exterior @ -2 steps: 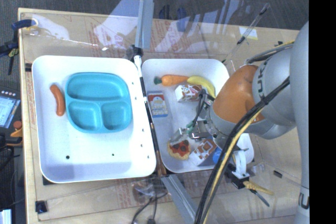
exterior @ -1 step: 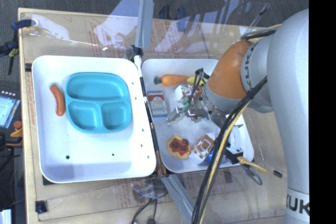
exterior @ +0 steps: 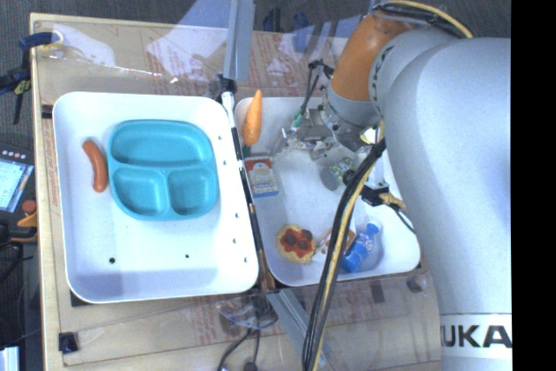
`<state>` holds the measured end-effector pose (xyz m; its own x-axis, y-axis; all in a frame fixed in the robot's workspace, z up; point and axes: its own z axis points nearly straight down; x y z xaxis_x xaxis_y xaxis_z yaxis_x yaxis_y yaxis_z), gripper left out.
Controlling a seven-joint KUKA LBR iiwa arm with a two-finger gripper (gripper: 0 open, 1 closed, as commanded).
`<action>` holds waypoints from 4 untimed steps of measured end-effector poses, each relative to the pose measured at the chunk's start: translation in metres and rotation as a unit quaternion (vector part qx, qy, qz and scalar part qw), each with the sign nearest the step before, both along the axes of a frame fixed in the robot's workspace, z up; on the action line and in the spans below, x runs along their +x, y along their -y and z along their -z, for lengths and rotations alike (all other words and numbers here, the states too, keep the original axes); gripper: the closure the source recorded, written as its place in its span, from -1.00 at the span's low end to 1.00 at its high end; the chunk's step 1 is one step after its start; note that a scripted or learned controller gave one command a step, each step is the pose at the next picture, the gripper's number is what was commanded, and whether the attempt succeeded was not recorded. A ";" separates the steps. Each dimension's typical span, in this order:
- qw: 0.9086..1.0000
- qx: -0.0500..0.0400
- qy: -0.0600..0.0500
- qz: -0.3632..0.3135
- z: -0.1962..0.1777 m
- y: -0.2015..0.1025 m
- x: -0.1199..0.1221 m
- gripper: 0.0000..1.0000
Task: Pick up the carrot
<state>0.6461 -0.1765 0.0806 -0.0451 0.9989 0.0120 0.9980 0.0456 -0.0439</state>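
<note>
Reaching in from the right of the frame, the arm hangs over the right bin, its gripper near centre; how far open, I cannot tell. The blue tray fills the left bin. The carrot lies at the right bin's upper left edge.

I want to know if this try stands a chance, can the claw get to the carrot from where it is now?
Probably yes. The carrot lies against the right bin's left wall, uncovered, with bare floor between it and the claw. The wall beside it may crowd a grasp.
</note>
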 end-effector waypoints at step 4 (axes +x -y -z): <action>1.000 -0.004 0.023 -0.005 -0.044 0.032 0.010 -1.00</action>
<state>0.6560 -0.2081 0.1248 -0.0562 0.9984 0.0016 0.9984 0.0562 0.0011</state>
